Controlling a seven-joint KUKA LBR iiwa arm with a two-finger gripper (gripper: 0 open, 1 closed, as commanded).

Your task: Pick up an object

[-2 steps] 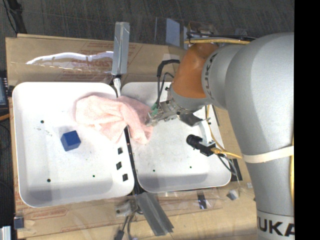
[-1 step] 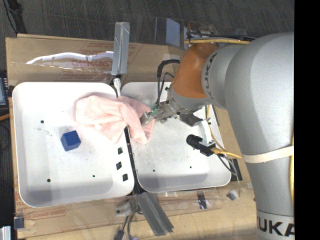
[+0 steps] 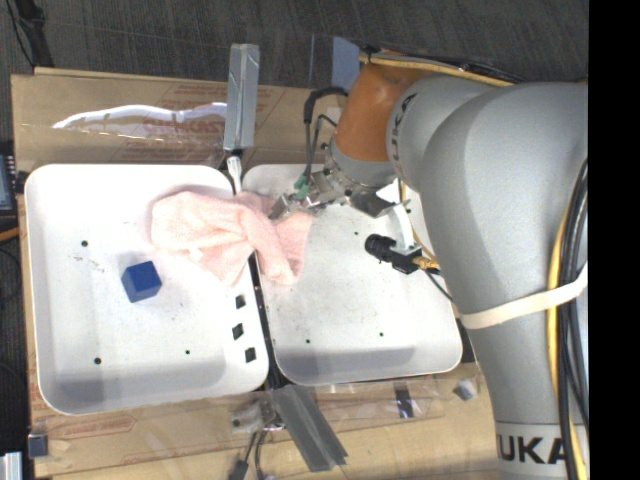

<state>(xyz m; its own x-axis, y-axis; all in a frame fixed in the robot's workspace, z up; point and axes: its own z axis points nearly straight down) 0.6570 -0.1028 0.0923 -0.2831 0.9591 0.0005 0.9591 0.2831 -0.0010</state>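
A crumpled pale pink cloth (image 3: pixel 225 230) lies draped over the divide between the two shallow white bins. Most of it is bunched in the upper right part of the left bin (image 3: pixel 60 298), and a narrower tail hangs across the two rims into the upper left corner of the right bin (image 3: pixel 380 348). Its long axis runs roughly left to right, dipping slightly toward the right end, where the fabric folds down along the bin wall.

The gripper (image 3: pixel 290 203) sits at the cloth's right end, just above the rim between the bins, its metal tip touching or very nearly touching the pink fabric. Whether it is clenched on the cloth or released cannot be told here. The grey arm with its orange band (image 3: pixel 365 118) reaches in from the right over the right bin.

A small blue cube (image 3: pixel 142 280) rests on the floor of the left bin, below and to the left of the cloth, apart from it. Both bins stand on the brown cardboard-covered surface (image 3: pixel 120 103).
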